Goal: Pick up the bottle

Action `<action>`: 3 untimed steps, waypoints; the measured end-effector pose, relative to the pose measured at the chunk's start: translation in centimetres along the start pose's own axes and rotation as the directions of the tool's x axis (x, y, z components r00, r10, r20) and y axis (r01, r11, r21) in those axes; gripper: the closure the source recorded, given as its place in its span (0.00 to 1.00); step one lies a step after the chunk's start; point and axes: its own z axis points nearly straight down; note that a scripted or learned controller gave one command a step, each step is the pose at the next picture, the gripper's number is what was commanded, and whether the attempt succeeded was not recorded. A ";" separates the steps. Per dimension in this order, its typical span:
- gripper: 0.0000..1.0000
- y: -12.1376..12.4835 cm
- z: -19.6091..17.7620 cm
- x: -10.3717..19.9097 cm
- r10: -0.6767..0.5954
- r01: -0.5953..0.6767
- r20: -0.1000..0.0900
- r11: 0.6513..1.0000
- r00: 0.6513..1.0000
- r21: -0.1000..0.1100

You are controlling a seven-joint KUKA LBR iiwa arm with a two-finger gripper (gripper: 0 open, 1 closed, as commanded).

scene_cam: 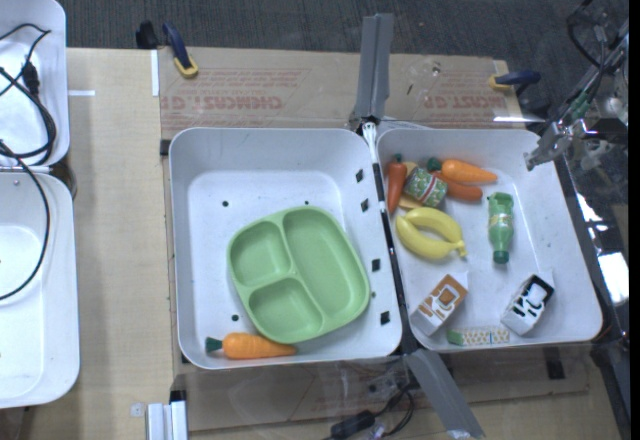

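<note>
Wooden bench top (110, 228) with brown cardboard (330, 93) under two shallow white bins set side by side. Left bin (200, 178) holds a green three-compartment tray (298, 274) near its centre and one orange carrot (250, 347) lying along the front wall. Right bin (570, 268) holds the smaller items: yellow banana (430, 233) left of centre, three carrots (468, 171) clustered around a red-and-green strawberry toy (425, 187) at the back left, an orange-and-white carton (440, 303) and a black-and-white carton (528, 304) toward the front. Green bottle (500, 226) lies on the bin floor, roughly upright in frame, between banana and right wall, touching nothing. Gripper (545, 150) sits over the bin's back right corner, up and right of the bottle, well apart from it; finger state cannot be told.
</note>
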 end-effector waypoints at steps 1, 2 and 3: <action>0.00 1.8 10.5 -0.4 -0.109 0.109 0.002 0.994 0.994 -0.005; 0.00 2.8 12.1 0.1 -0.006 0.006 -0.004 1.000 1.000 -0.008; 0.00 -2.0 15.7 2.1 0.013 -0.013 0.000 1.000 1.000 0.000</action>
